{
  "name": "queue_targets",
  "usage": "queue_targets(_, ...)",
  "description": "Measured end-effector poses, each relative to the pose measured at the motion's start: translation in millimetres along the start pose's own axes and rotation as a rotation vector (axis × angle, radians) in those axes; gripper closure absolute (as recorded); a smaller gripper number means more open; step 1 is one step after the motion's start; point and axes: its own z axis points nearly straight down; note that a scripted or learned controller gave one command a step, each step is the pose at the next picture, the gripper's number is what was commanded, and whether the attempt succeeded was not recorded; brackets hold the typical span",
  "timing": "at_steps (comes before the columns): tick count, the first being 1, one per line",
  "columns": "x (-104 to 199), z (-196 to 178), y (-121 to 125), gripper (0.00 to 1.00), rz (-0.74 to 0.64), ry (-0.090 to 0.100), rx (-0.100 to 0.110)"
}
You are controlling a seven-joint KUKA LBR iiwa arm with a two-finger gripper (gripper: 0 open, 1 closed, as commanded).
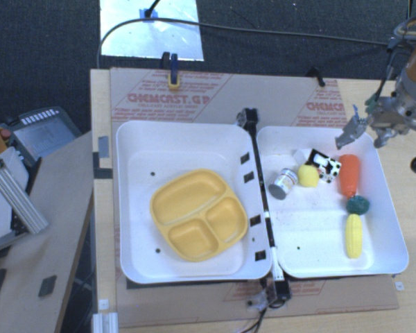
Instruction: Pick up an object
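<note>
The right bin holds a small cluster of toys and oddments, any of which could be the object to lift. An orange toy carrot lies lengthwise near the bin's far right side, its dark green leafy top pointing toward the near edge. Just below that top lies a yellow toy corn cob, also lengthwise. To the carrot's left sits a small black-and-white patterned block, touching or nearly touching the carrot. Beside the block is a round yellow ball-like fruit, and left of that a short silver can lies tipped on its side.

The left bin contains a yellow divided plate with three compartments, set at an angle in the bin's middle.

The gripper hangs over the far right corner of the right bin, above and apart from the toys, with its two fingers spread and nothing between them. The grey arm enters from the right.
</note>
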Motion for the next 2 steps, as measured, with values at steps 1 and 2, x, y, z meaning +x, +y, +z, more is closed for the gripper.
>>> queue_targets(1, 0, -7, 2, 0.00, -0.002, -0.002, -0.011)
queue_targets(2, 8, 52, -1, 0.00, -0.002, -0.001, -0.008)
